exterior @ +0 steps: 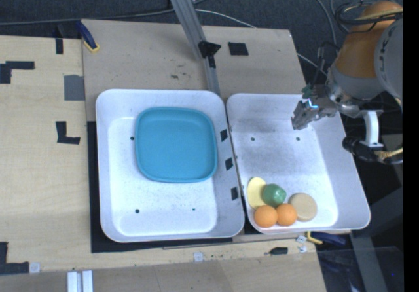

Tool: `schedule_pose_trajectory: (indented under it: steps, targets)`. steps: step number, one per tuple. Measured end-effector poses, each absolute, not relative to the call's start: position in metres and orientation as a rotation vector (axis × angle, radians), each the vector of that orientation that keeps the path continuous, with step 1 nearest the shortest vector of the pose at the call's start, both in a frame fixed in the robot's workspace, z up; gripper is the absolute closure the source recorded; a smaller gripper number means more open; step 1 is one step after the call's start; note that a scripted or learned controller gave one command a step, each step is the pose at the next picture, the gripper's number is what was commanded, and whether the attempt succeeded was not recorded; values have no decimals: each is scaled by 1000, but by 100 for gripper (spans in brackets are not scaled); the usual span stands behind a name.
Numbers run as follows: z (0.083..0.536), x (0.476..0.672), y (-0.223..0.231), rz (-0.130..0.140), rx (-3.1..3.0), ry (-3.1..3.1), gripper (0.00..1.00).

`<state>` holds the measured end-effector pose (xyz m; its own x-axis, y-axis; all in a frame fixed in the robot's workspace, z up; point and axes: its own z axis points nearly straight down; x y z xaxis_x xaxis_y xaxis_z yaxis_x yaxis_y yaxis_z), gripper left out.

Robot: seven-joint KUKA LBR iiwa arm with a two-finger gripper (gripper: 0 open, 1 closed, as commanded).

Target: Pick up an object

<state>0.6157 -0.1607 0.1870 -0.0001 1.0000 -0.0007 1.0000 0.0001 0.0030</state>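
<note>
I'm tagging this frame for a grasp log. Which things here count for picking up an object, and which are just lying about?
For the job:
- two-finger gripper
- two round orange balls
- round green ball
- yellow piece
- round tan piece
- right white bin

Lying about:
- square blue plate
- left white bin

The pale wooden surface (144, 55) bears two shallow white bins side by side, their inner rims touching. The left bin (114, 173) sits on a dark mat (92, 186). The right bin (327, 153) lies beside it. Black tape patches (238, 49) dot the boards.
</note>
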Motion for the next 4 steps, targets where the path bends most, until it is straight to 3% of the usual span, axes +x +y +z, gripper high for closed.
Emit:
schedule_pose_trajectory:
  steps: [1,2,4]
  targets:
    - [230,615,-165,2,2220,2220,100]
    - [224,608,-115,0,2218,2226,100]
    - [232,569,-7,1,2217,2228,100]
